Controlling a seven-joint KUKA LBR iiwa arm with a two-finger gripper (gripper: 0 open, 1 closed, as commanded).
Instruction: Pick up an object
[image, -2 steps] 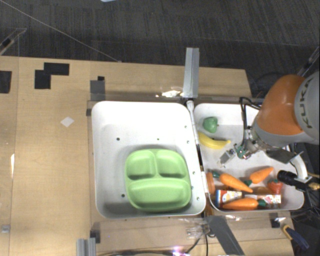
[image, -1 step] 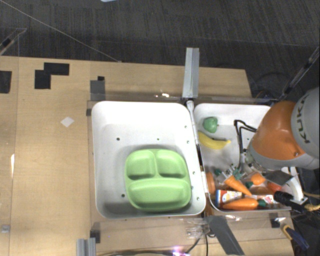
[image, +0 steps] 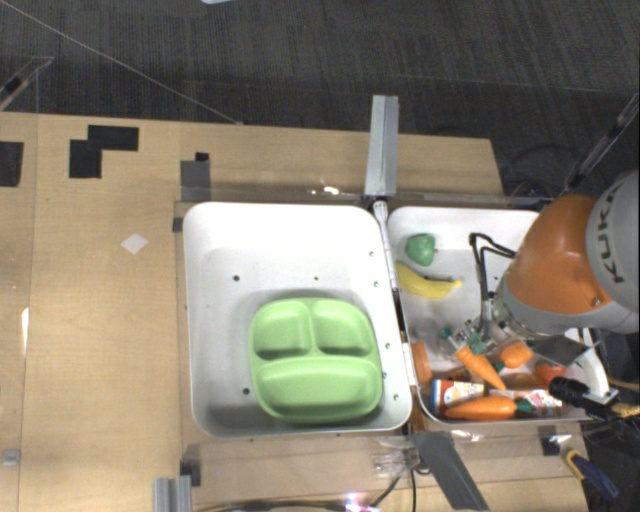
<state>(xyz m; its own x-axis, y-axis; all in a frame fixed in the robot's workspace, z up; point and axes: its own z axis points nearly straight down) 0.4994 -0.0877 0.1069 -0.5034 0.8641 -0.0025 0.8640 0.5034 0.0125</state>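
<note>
Hand (image: 478, 338) low over right bin (image: 450, 225)

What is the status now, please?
Tool low in right white bin, among orange toy carrots. Nothing seen held. Yellow toy banana and green divided plate lie apart.

We see a robotics laboratory: a plywood bench (image: 90, 330) on dark carpet carries two white bins (image: 215, 330) fixed by metal brackets (image: 381, 145), black marker patches (image: 103, 146) on the wood, loose cabling (image: 400, 487), and an industrial arm (image: 575, 265) above toy food (image: 427, 286)
</note>
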